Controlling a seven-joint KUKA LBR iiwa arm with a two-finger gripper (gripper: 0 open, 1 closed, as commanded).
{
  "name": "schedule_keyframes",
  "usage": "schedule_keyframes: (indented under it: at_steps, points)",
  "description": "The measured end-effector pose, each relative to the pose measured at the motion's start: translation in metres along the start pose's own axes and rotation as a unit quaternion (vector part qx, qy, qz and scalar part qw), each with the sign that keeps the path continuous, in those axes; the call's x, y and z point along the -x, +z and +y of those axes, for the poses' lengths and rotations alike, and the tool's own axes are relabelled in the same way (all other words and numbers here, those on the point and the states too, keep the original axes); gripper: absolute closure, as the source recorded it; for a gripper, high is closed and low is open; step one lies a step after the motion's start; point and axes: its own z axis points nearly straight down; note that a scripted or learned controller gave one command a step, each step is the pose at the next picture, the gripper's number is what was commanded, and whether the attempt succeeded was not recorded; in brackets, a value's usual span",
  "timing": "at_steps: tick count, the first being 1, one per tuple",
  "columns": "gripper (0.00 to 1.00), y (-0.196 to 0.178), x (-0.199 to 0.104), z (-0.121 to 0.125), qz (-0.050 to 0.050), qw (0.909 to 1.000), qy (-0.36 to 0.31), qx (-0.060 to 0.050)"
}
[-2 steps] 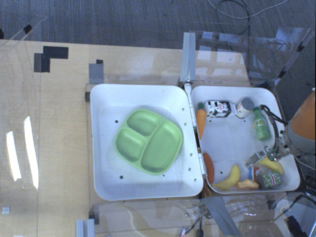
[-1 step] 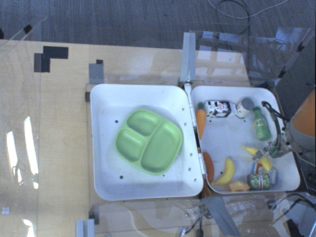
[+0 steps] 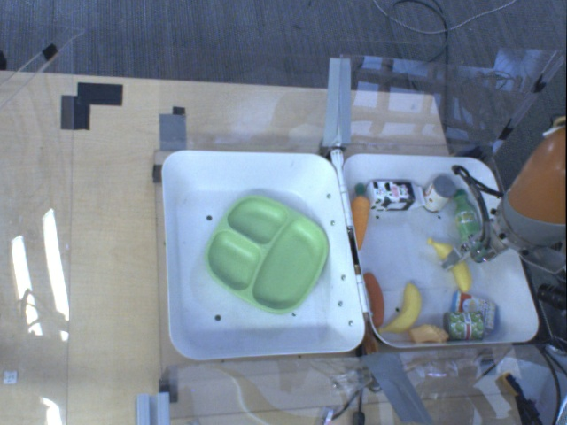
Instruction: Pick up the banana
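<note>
The banana is yellow and curved and lies near the front edge of the right bin, left of centre. My gripper reaches in from the right and hangs low over the bin's right half, up and to the right of the banana and well apart from it. Just beside the gripper are two small yellow pieces, one to its left and one below it; they may be one object partly hidden by it.
The right bin also holds a carrot, a cow-patterned carton, a small cup, a green bottle, a red item, an orange piece and a colourful can. A green divided plate lies in the left bin.
</note>
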Motion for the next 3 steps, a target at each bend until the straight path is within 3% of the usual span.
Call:
schedule_keyframes:
  at_steps: [1,2,3]
  points:
    - [1.00,0.000,-0.036,0.020,0.000,1.0000,0.003,0.001]
    - [1.00,0.000,-0.031,0.014,-0.001,0.9924,-0.123,0.002]
    - [1.00,-0.119,-0.046,0.066,0.000,0.9939,-0.111,0.001]
